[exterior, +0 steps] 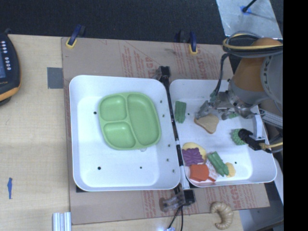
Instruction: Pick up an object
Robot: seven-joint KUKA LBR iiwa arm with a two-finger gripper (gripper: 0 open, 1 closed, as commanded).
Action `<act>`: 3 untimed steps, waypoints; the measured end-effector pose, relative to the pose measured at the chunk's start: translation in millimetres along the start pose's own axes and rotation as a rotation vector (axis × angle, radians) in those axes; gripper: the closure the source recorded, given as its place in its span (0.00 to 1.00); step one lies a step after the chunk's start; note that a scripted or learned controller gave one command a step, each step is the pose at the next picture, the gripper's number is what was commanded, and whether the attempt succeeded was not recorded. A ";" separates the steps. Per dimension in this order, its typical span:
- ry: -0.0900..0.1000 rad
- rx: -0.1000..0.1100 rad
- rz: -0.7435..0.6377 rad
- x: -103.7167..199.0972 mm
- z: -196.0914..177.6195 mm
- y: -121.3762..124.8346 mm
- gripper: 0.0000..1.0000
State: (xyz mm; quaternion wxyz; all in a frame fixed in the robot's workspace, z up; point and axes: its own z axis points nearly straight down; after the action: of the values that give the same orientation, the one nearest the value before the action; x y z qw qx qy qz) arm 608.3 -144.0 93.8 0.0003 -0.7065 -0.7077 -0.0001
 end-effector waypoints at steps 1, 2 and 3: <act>-0.003 -0.003 -0.004 -27.3 0.8 43.6 0.00; 0.000 0.007 -0.007 48.0 -8.6 4.3 0.00; 0.000 0.009 -0.001 35.2 3.2 -37.7 0.00</act>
State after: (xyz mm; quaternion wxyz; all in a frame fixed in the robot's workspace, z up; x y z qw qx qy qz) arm 570.5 -108.9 90.6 0.0034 -0.7062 -0.7080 0.0032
